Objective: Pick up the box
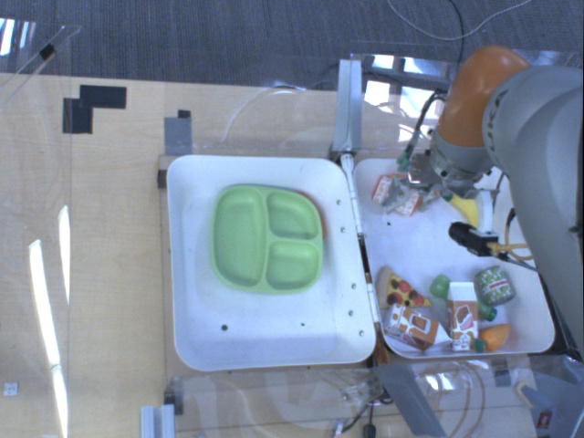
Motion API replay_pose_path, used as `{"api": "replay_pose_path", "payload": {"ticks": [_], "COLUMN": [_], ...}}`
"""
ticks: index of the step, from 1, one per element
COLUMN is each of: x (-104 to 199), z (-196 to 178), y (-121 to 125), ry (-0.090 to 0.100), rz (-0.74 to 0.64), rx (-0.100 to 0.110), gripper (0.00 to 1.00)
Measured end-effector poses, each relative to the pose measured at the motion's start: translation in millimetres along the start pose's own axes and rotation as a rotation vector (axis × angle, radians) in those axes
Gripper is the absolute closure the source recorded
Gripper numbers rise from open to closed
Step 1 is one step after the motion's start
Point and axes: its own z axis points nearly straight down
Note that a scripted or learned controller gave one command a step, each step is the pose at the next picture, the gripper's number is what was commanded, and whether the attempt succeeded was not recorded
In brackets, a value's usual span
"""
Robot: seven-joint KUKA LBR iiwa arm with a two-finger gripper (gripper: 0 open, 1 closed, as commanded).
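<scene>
Reaching into the upper part of the right bin (546,336), the arm (538,153) has its gripper (422,179) low over a small printed packet (394,192) that lies near the bin's upper left corner, right of centre in the frame. How far the fingers stand apart I cannot tell; the wrist hides them from above, and nothing can be made out between them. The packet looks to be touching or just under the gripper tip, tilted, but whether it is grasped is not clear. The likeliest box (463,316), a small carton with a white top, stands at the lower right of the frame among other items: a second printed carton (411,325) just left of it, a green ball (440,286) above, an orange piece (495,337) to its right. Left bin (274,349) carries a green divided plate (267,237), well apart from the work. Judged step: approach or grasp attempt, not yet a lift. Next move, if the packet is the target, calls for closing squarely and rising straight; if the carton is meant, the arm must shift toward the lower right and come down between close neighbours.
</scene>
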Motion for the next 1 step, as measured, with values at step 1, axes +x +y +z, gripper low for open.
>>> {"api": "replay_pose_path", "payload": {"ticks": [1], "x": [37.2], "z": [-142.7], "y": [3.8], "ry": [0.001], "rz": [0.105], "rx": [-0.036], "gripper": [1.00]}}
